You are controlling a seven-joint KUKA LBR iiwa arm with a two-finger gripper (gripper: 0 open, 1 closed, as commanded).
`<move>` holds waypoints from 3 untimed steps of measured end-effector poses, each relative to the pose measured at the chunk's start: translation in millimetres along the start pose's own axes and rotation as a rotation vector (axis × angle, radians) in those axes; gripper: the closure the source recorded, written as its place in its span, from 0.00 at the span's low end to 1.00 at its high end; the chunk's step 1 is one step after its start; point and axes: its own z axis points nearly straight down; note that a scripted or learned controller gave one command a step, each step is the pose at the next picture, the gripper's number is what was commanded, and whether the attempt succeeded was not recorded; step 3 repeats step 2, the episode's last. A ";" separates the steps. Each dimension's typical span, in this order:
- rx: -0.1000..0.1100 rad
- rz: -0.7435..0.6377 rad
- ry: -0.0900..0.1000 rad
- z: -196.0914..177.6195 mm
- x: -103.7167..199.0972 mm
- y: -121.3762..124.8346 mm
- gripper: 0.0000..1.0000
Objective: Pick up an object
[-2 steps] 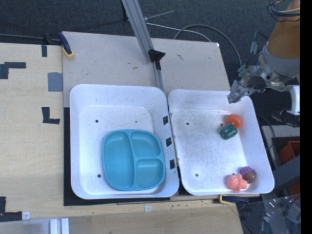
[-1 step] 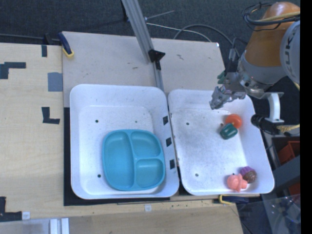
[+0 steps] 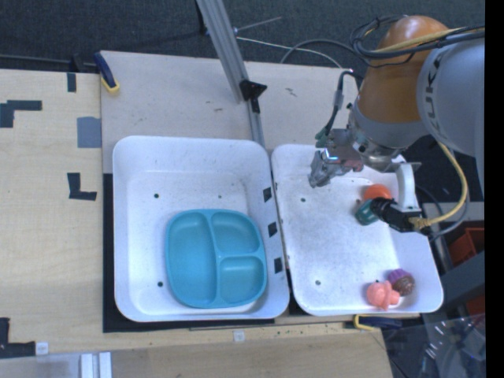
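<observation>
At the near right corner of the right bin (image 3: 339,250) lie two small toys, touching: one pink toy (image 3: 380,294) and, just behind it, one purple-and-brown toy (image 3: 401,281), whose form is too small to make out. The left bin (image 3: 142,203) holds one blue plate (image 3: 214,258) with three compartments, lying flat toward the bin's near side. The two bins sit side by side with their rims touching. Further back in the right bin, near its right wall, are one teal object (image 3: 366,212) and one orange object (image 3: 377,191), close together. Both are partly covered by robot hardware, so their outlines are incomplete. The count of loose objects available for picking is therefore four, all in the right bin (the plate is the sole item in the left bin). The gripper (image 3: 319,176) hangs over the far left part of the right bin, above bare floor, well apart from the two toys and near the orange object. Whether it is open or closed cannot be told, because the wrist body above hides its tip. The grey arm (image 3: 461,85) with its orange band (image 3: 398,65) enters from the right. Behind the bins, one slanted aluminium post (image 3: 224,38) crosses the bench (image 3: 173,93), and one blue-and-yellow clamp (image 3: 106,73) sits at its far left corner.
</observation>
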 end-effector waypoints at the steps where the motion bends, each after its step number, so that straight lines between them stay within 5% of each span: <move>1: -0.002 0.000 0.000 -3.1 47.9 -3.4 1.00; 2: 0.000 0.000 -0.001 14.7 103.0 -12.0 1.00; 3: 0.000 0.000 -0.001 14.7 103.0 -12.0 1.00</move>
